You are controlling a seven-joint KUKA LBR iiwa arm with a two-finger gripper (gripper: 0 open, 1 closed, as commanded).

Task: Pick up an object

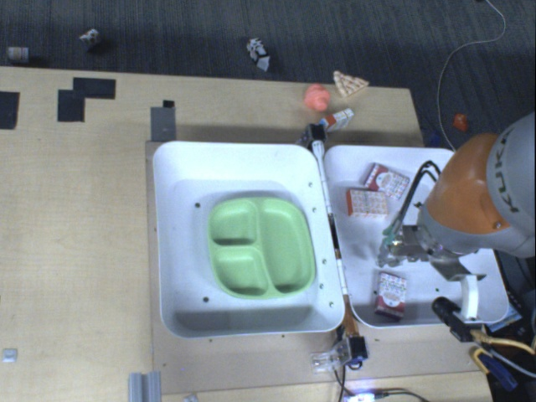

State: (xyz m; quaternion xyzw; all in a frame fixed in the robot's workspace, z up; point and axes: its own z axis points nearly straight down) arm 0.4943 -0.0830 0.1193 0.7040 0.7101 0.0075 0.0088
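In the right bin (356,304) lie three small red and white packets: one (385,178) at the back, one (366,201) just in front of it, and one (391,293) near the front. My gripper (392,254) hangs low over the middle of that bin, between the back packets and the front one. It stands just above the front packet, and nothing shows between its fingers. The left bin (172,249) holds a green divided tray (260,245).
On the bench behind the bins lie a pink ball (316,97), a pizza-slice toy (350,83) and a small tube (337,121). A grey block (162,122) stands at the left bin's back corner. Small bits litter the dark floor beyond.
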